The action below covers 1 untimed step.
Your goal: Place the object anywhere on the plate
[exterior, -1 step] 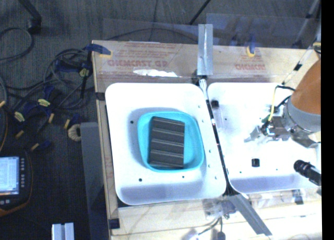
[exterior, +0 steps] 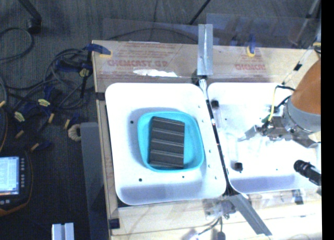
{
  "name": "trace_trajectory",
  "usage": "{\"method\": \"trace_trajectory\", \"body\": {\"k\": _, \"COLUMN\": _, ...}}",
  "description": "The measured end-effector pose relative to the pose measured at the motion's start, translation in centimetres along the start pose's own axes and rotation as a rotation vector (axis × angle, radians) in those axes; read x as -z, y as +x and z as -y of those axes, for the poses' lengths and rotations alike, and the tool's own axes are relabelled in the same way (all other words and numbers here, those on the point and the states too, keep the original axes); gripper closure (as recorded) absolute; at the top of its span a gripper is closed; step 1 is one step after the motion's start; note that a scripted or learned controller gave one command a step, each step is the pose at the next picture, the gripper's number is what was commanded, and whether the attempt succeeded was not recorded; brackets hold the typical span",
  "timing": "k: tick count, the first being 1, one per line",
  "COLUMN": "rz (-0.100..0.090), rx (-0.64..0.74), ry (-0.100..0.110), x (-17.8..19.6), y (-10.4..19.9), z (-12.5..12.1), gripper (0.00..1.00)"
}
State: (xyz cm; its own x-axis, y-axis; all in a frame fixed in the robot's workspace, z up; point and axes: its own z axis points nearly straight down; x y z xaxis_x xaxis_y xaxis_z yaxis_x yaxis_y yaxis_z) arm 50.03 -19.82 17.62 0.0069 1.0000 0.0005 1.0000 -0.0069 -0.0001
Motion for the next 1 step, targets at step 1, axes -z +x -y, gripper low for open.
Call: {"method": "trace_trajectory", "body": {"k": 1, "rz": 0.004, "rx": 0.014, "ry": -0.001, "x": 8.61, "y": -1.86, "z": -4.03, "gripper": 0.0}}
